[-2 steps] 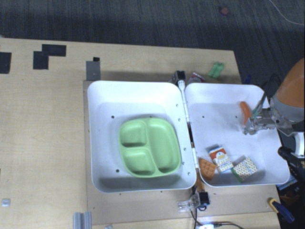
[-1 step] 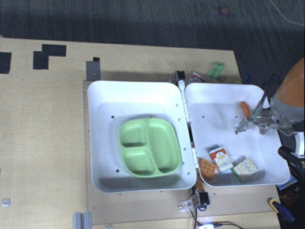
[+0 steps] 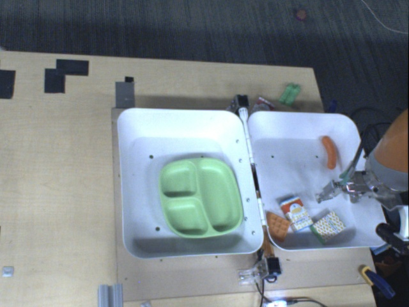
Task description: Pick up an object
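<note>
The right bin [image 3: 287, 133] holds several small items. An orange sausage [image 3: 329, 152] lies near its far right. A red and white carton [image 3: 296, 213], a tan waffle piece [image 3: 277, 224] and a patterned green and white box [image 3: 328, 226] lie along its near wall. My gripper [image 3: 337, 189] reaches in from the right and hangs over the right bin, between the sausage and the patterned box, a little above and to the right of the carton. Nothing is visibly held in it.
The left bin [image 3: 140, 139] holds a green divided plate [image 3: 201, 196]. A green toy [image 3: 291, 94] lies on the bench behind the right bin. The grey arm with its orange band [image 3: 390, 152] covers the right bin's right edge.
</note>
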Controlling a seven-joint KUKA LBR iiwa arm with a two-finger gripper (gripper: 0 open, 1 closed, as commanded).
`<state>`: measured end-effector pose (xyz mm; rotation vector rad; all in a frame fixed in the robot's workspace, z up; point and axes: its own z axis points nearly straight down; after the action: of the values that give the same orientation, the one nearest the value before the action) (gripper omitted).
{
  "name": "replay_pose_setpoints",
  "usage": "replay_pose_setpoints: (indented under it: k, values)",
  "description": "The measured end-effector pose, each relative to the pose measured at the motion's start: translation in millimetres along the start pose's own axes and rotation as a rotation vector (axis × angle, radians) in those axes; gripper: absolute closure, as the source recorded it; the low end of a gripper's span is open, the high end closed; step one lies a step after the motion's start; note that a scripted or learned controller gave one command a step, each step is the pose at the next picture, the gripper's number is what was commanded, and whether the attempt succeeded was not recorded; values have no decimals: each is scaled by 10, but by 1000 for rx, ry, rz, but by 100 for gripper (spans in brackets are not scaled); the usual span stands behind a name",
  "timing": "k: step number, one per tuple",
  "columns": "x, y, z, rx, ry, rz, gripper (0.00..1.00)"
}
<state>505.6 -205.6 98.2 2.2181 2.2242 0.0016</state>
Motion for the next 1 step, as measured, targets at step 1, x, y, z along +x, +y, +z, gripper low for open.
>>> replay_pose_setpoints:
  k: [1]
  values:
    - [120,-166,117,-8,-4,2,0]
